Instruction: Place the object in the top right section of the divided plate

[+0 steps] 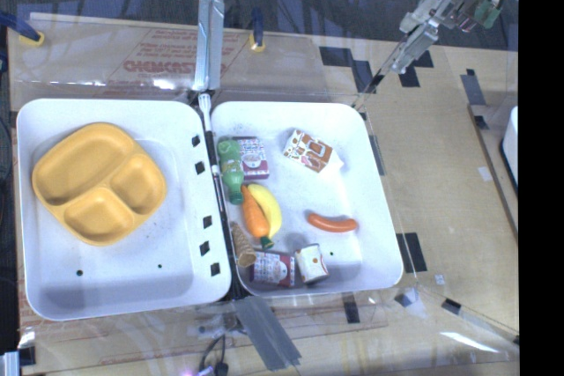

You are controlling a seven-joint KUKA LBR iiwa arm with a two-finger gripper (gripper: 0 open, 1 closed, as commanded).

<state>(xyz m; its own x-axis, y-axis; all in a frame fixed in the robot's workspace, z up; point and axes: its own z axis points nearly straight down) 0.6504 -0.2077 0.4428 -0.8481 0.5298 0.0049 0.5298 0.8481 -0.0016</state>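
Observation:
A yellow divided plate (99,181) lies in the left bin (53,286), its three sections bare. The right bin (374,224) holds toy food: a white and red carton (312,151), a sausage (332,224), a banana (268,207) with a carrot (255,215) across it, a small dark box (253,157), a green item (231,167), an ice cream cone (242,246), a maroon packet (274,269) and a small white carton (311,264). My gripper (374,82) hangs high above the right bin's far right corner, with its thin fingers pointing down-left and nothing between them.
A metal post (210,44) stands at the back between the two bins. A divider with black clips (208,216) separates them. Bare bench with tape marks (441,189) stretches to the right of the bins.

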